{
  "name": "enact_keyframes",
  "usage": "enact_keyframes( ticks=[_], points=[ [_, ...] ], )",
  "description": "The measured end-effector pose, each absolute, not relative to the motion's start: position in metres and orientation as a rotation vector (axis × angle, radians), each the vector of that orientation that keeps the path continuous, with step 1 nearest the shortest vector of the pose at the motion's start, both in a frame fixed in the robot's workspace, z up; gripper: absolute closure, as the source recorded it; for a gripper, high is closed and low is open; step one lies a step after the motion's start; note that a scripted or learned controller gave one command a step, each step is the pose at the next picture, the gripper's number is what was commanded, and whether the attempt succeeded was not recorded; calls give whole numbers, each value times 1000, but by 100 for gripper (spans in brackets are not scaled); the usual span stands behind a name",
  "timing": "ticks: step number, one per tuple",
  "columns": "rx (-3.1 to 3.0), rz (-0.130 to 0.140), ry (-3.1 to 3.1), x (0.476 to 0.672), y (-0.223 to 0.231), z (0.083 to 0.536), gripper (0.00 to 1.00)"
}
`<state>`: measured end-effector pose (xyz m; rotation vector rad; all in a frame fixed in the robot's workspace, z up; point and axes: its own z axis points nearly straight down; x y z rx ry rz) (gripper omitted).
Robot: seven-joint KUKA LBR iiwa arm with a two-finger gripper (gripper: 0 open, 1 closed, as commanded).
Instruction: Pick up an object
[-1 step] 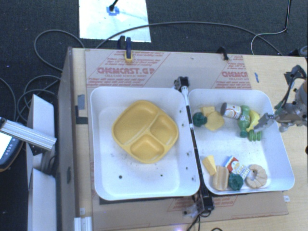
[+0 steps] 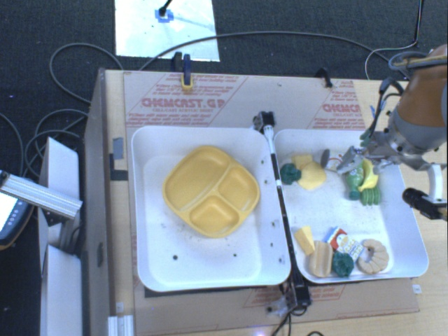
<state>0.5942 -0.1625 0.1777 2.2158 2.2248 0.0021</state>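
Note:
My gripper [image 2: 361,161] hangs low over the upper right part of the right bin [image 2: 409,219], reaching in from the right. Directly under and just in front of it lie a yellow banana-like toy [image 2: 369,181] and a green toy [image 2: 372,195], pressed together. To the left in the same bin sit a green broccoli piece [image 2: 289,173] and a yellow lemon-like toy [image 2: 312,177]. At the bin's front lie a cheese wedge [image 2: 305,240], a tan bread slice [image 2: 320,259], a dark green toy [image 2: 342,264], a red and white packet [image 2: 339,238] and a beige donut [image 2: 373,256].
The left bin [image 2: 150,257] holds a yellow divided plate [image 2: 211,190]. A black divider rail [image 2: 276,187] runs between the bins. The arm's grey body with its orange band [image 2: 423,100] stands over the bench's right edge. Cables cross the dark floor behind.

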Motion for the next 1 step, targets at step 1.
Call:
enact_keyframes(
  ticks=[1],
  points=[
    [2208, 12, 2220, 663, -119, 121, 0]
  ],
)
